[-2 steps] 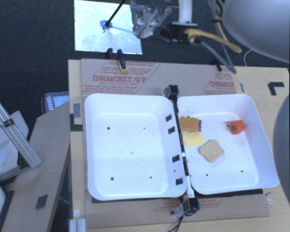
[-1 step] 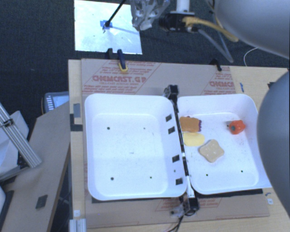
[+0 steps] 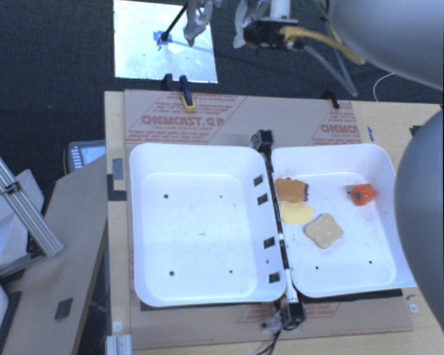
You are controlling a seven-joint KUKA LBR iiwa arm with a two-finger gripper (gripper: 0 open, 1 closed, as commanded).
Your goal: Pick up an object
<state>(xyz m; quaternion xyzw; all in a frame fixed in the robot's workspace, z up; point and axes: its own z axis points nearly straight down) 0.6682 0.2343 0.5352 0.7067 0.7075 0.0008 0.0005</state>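
Note:
The right bin (image 3: 378, 156) holds several small objects. An orange-brown piece with a purple edge (image 3: 291, 189) lies by the bin's left wall, with a flat yellow piece (image 3: 297, 213) just in front of it. A tan slice of toast (image 3: 323, 231) sits nearer the front, and a red-orange vegetable (image 3: 361, 194) lies to the right. My gripper (image 3: 196, 21) is raised at the top of the view, past the bench's far edge and far from all the objects. Nothing can be seen in it.
The left bin (image 3: 139, 229) stands beside the right one, joined along a black-clipped divider (image 3: 274, 229). A shiny metal sheet (image 3: 149, 55) lies behind the bench. The grey arm (image 3: 423, 229) covers the right bin's right edge. Cables (image 3: 312, 35) trail from the wrist.

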